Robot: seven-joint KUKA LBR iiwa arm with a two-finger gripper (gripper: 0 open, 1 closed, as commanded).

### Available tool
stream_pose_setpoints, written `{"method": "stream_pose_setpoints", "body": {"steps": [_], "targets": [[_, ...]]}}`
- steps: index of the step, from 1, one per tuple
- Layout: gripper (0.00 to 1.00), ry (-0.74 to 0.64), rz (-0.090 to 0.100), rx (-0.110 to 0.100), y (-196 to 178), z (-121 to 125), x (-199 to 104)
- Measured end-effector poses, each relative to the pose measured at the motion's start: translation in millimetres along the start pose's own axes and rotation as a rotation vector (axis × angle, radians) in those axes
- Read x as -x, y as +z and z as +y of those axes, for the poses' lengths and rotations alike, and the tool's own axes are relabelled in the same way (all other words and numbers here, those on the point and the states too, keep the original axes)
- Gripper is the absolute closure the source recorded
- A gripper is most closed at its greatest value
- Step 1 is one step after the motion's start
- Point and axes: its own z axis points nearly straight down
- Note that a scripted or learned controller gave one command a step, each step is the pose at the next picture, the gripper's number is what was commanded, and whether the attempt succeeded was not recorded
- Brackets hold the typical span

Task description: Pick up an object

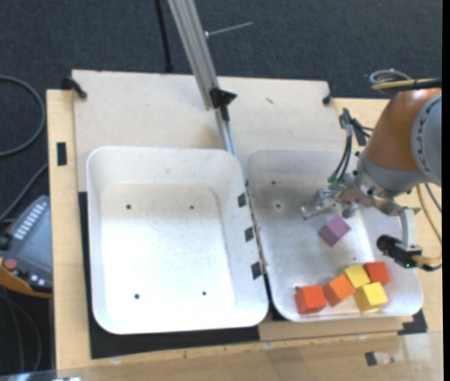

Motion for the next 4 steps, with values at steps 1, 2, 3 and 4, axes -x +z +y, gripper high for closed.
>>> {"method": "stream_pose_setpoints", "body": {"steps": [1, 2, 3, 4], "targets": [[0.0, 0.004, -0.001, -0.004, 22.8, -38.7, -7.5], [1.0, 0.01, -0.001, 0.001, 11.8, -37.2, -6.2], [1.0, -0.002, 0.0, 0.002, 22.1, -21.2, -50.5], [1.0, 0.007, 0.0, 0.0, 20.4, -75.6, -19.3]]}}
